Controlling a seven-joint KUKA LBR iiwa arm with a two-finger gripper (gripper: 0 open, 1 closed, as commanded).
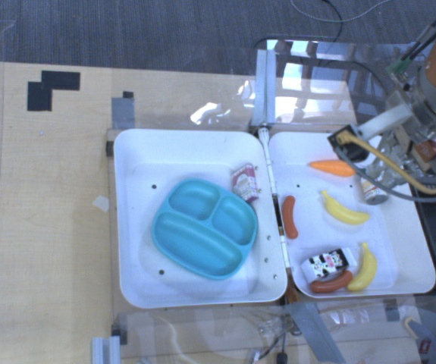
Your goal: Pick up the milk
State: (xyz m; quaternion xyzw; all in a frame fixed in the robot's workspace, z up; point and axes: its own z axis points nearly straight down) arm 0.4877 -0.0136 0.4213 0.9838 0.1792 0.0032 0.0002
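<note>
Gripper [371, 192] hangs over the right bin's [422, 275] far side, near a carrot [331, 168] and a banana [344, 210]; whether it is released or clenched cannot be told. Well apart, the cow-patterned milk carton [328, 262] lies at the bin's near edge, touching a sausage [331, 282] and beside a second banana [364, 268]. A clean pick likely means descending squarely onto the carton, clear of both neighbours.
</note>
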